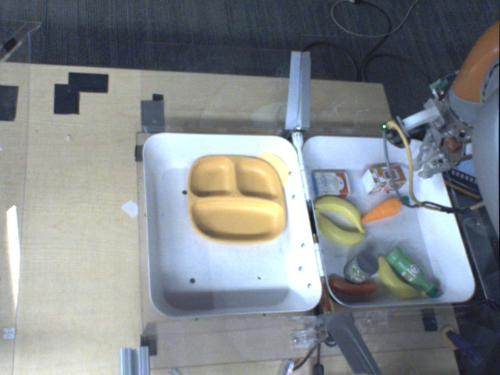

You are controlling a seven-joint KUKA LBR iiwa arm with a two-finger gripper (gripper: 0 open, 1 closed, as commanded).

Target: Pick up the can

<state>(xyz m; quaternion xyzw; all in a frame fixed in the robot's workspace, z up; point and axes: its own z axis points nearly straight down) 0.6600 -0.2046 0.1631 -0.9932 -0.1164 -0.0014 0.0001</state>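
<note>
The can [361, 268] is small, with a grey-green top. It stands near the front of the right bin [457, 233], wedged between a yellow banana [393, 280] and a red sausage-shaped item [351, 288]. My gripper [431, 156] hangs over the bin's far right corner, well behind and to the right of the can and apart from it. A yellow cable loops down from the wrist beside it.
A green bottle [412, 272] lies right of the can. A banana bunch [340, 220], a carrot [381, 210] and two small packets [330, 183] [386, 179] fill the bin's back half. The left bin [164, 233] holds a yellow compartment tray [237, 198].
</note>
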